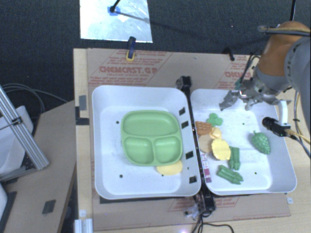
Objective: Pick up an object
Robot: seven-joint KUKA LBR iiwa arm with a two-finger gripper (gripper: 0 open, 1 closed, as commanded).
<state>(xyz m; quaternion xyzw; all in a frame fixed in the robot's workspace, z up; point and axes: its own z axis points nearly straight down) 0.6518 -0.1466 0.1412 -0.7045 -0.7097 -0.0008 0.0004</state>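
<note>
Gripper (240, 101) at upper right of frame, above right bin (286, 178), fingers spread, pinching nothing. Toy food lower in that bin: green grapes (261, 142), yellow piece (220, 149). Green tray (150, 137) in left bin (104, 178).

green tray (150, 142), white bins (107, 130), yellow fruit (221, 150)

robotics lab bench: two white bins (146, 98) on taped cardboard (131, 64), toy plastic food, loose cables (29, 93), aluminium framing (17, 130), dark carpet.
</note>
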